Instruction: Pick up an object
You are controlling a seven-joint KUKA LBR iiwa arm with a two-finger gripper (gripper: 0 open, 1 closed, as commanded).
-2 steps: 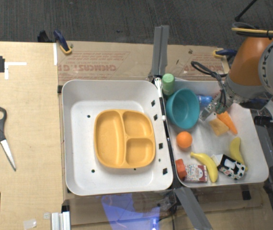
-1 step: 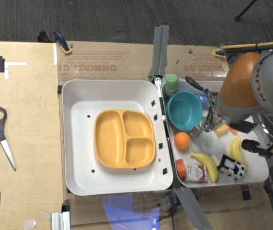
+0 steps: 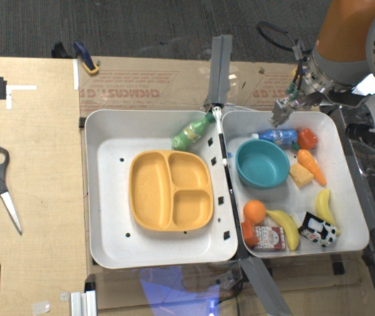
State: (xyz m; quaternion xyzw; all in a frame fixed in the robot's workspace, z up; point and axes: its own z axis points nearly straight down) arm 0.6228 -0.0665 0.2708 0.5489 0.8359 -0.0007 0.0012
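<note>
Pale wood benchtop stretches across the left, with a pair of scissors (image 3: 0, 183) lying on it, and two shallow white bins sit side by side toward the right. In the left bin (image 3: 102, 196) rests a yellow divided plate (image 3: 172, 191), with a green bottle (image 3: 193, 131) leaning at the top edge by the divider. Most of the candidates crowd the right bin (image 3: 349, 196): a teal bowl (image 3: 262, 164), a blue bottle (image 3: 276, 136), a carrot (image 3: 312, 166), an orange (image 3: 254, 211) and two bananas, one (image 3: 286, 227) by the orange and one near the right wall. From where I stand, the gripper (image 3: 283, 110) hangs above the right bin's top rim, just beside the blue bottle; I cannot tell how its tip is set, and nothing appears held. By my reckoning the pick has not happened: everything lies in the bins, so descent, grasp and lift all remain.
</note>
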